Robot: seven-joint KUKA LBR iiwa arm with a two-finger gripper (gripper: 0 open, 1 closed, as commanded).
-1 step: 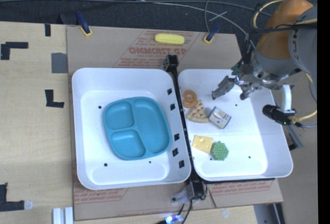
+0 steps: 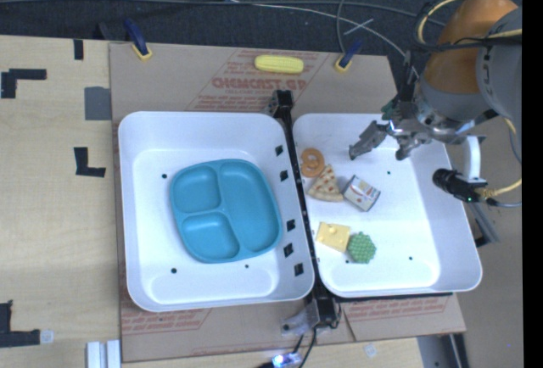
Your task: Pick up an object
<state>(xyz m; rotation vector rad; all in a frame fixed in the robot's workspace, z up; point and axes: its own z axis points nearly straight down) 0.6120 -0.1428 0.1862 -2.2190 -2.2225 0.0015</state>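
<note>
End effector (image 2: 382, 145) hovers w/ fingers spread wide, nothing between them, over right bin (image 2: 441, 260) far end. Small box (image 2: 361, 192) lies just below it, near pizza slice (image 2: 324, 185).

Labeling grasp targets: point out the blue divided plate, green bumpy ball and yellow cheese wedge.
Blue divided plastic plate (image 2: 225, 211), camera view, central ridge.
Green bumpy round ball (image 2: 361, 247), camera view, top middle.
Yellow cheese wedge (image 2: 333, 236), camera view, flat upper face.

Open gripper (image 2: 383, 145) over right bin (image 2: 441, 222), food toys below.
</note>
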